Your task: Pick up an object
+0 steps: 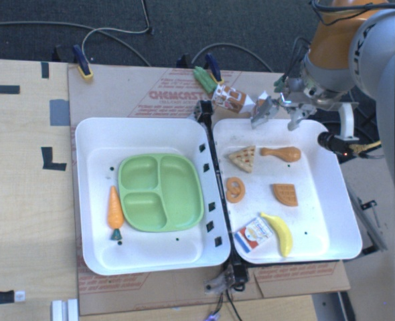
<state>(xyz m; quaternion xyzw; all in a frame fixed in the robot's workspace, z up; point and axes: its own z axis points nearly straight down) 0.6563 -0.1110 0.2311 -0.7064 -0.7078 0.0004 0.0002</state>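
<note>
My gripper (278,116) hangs over the far edge of the right bin (331,179), its two fingers spread apart with nothing between them. Just below it lie a pizza slice (243,158) and a chicken drumstick (282,154). Further toward the front are a pretzel (235,189), a toast piece (285,194), a yellow banana (279,233) and a small white carton (254,235). The left bin (90,179) holds a green divided plate (161,192) and an orange carrot (115,206).
A small brown and white box (229,99) and a green clamp (205,79) sit on the cardboard behind the bins. A black divider (212,172) with clips runs between the bins. Cables cross the dark floor at the back.
</note>
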